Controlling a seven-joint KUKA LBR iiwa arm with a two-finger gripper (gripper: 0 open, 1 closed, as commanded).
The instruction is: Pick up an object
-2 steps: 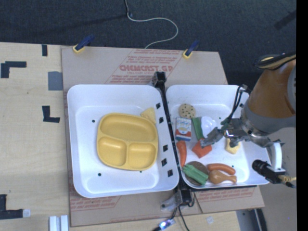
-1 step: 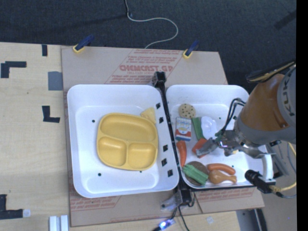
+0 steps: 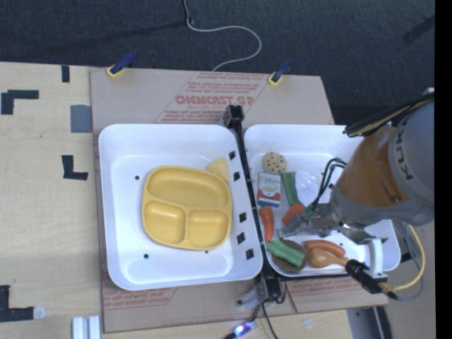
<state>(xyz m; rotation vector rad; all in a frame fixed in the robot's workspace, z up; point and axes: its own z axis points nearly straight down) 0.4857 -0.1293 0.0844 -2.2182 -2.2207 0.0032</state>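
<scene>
The right bin (image 3: 321, 135) holds several small toy foods. A round cookie (image 3: 274, 163) lies near its back, with a small white and blue carton (image 3: 269, 188) and a green stick (image 3: 289, 188) beside it. A red-orange carrot (image 3: 267, 222) lies along the left wall, and a green piece (image 3: 285, 250) and an orange sausage (image 3: 325, 252) sit at the front. My gripper (image 3: 302, 219) reaches in from the right, low over the middle of this bin, with its tips next to a small red piece (image 3: 295, 210). The wrist hides the things beneath it.
The left bin (image 3: 116, 210) holds a yellow divided plate (image 3: 187, 207) and a pale yellow wedge (image 3: 219, 167) at its back right. A black divider (image 3: 242, 182) runs between the bins. Both bins rest on a cardboard sheet (image 3: 205, 97). A white cable (image 3: 226, 34) loops behind.
</scene>
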